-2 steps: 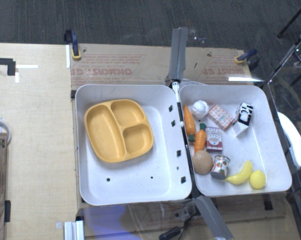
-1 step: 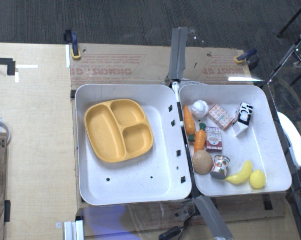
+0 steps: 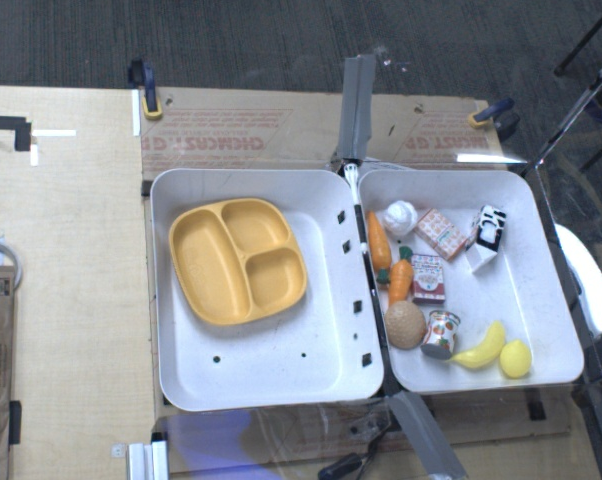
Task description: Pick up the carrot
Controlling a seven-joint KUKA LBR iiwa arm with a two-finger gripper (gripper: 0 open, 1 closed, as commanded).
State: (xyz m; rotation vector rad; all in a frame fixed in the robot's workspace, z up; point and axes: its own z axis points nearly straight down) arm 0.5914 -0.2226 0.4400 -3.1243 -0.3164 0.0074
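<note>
Nearest the camera, along the near wall of the right bin [image 3: 556, 298], lie a lemon [image 3: 515, 359], a banana [image 3: 482, 347], a small tin [image 3: 440, 333] and a brownish round thing [image 3: 405, 324]. Just beyond them, by that bin's left wall, are two orange pieces: a longer one [image 3: 379, 240] lying lengthwise, and a shorter carrot [image 3: 400, 279] with a green top, touching a small red box [image 3: 427, 278] on its right. Which of the two is meant I cannot say for sure; the green-topped one looks the likelier. Farther off sit a white lump [image 3: 400, 214], a patterned packet [image 3: 441, 233] and a black-and-white carton [image 3: 488, 231]. The left bin [image 3: 251, 368] holds a yellow divided plate [image 3: 239, 259].

As for the claw, its state cannot be told from this view. By my reckoning the pick has not begun: the carrot lies untouched in the bin. The next move calls for a descent over the carrot, with the claw turned across its narrow width, since the box and the bin wall crowd it closely.
</note>
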